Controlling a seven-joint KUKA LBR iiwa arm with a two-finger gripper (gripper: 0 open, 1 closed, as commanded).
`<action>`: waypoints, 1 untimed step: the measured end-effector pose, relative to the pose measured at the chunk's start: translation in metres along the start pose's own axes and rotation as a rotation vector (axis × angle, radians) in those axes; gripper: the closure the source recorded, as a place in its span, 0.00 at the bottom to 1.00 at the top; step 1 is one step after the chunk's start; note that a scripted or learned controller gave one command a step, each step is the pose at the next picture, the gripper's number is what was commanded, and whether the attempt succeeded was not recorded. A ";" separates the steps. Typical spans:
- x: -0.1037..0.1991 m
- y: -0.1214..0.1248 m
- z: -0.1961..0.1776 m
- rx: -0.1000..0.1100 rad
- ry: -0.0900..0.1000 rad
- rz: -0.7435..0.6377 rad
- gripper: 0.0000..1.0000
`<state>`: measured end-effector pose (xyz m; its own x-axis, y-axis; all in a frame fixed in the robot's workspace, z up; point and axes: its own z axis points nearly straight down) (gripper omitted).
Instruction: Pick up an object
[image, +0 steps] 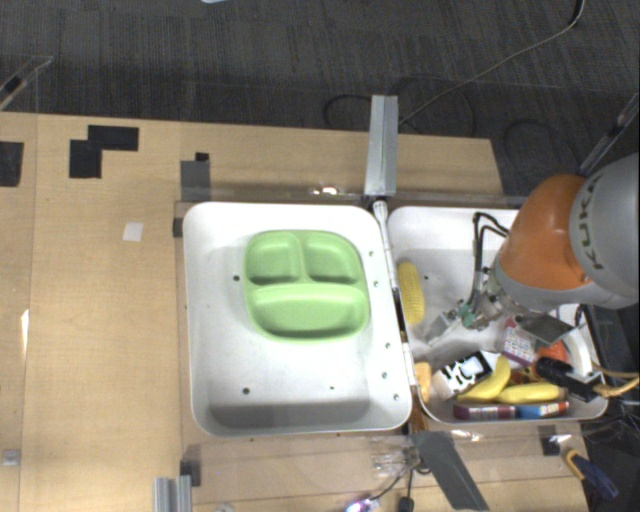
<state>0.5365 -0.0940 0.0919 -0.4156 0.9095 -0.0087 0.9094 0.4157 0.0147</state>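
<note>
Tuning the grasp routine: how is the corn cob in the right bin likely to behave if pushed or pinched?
The corn cob looks long and rounded, so it would probably roll sideways when nudged. It lies close beside the bin wall, which may stop it and crowd a pincer. Its bumpy surface likely grips fairly well; it seems stiff, perhaps a light plastic toy.

Grey arm from right, gripper lowered, pointing left

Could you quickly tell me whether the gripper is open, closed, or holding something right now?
Gripper: cannot be told; it is low in the right bin, beside the corn cob, with nothing visibly held.
</note>
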 end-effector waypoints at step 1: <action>0.002 0.003 -0.011 -0.005 0.004 -0.002 1.00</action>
